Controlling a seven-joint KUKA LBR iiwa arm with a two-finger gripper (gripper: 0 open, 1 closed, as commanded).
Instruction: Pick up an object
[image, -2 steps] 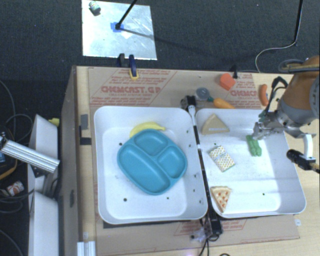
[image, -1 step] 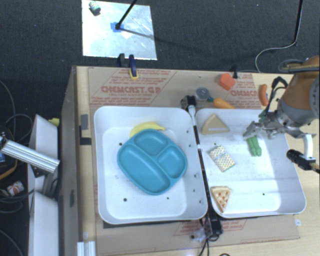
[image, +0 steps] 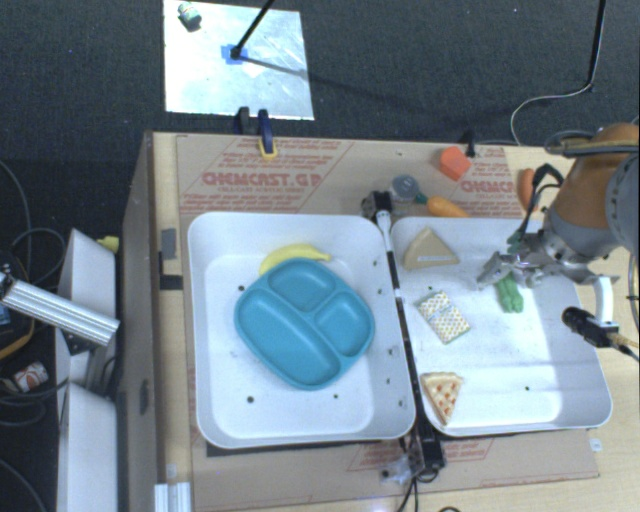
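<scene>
Gripper (image: 508, 268): low over the right bin (image: 560, 400), near its far right part; fingers (image: 490, 272) spread apart, released, nothing between them.

Green object (image: 511, 294): small, lying on the bin floor directly under and just in front of the fingers, touching or nearly so; contact cannot be told.

Tan wedge (image: 430, 250): left of the fingers, near the bin's far wall.

Patterned packet (image: 444, 316): left and nearer the camera than the fingers, well apart.

Pizza slice (image: 441, 394): far forward-left, at the bin's near corner.

Left bin (image: 220, 400): holds a blue divided plate (image: 304, 323) and a banana (image: 295, 257) behind it.

Surface (image: 330, 175): carrot (image: 443, 207) and orange block (image: 454, 163) lie beyond the bins.
</scene>
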